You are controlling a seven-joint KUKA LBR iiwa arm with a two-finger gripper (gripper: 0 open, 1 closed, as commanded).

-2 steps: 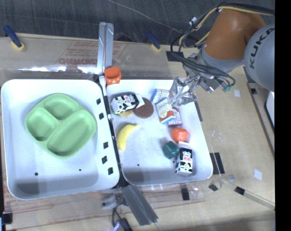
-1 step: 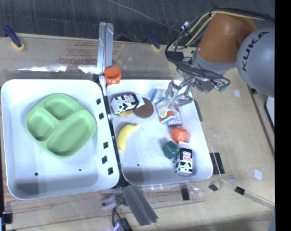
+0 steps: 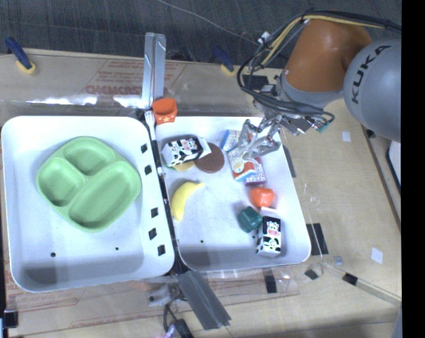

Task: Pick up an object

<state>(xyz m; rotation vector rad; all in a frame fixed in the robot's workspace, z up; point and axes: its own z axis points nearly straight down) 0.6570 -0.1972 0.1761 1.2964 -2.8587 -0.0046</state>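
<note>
So the claw (image 3: 258,141) was down in the right bin (image 3: 219,248), near its far right corner, right over a small juice carton (image 3: 244,166), probably going for it. Couldn't tell if it was spread or pinching anything. The banana (image 3: 184,196), cookie (image 3: 210,160) and cow-print carton (image 3: 269,236) sat loose around it, and the green divided plate (image 3: 89,182) had the left bin to itself.

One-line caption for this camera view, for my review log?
KUKA arm's gripper hovers over a small carton in the cluttered right bin; green divided plate fills the left bin.
</note>
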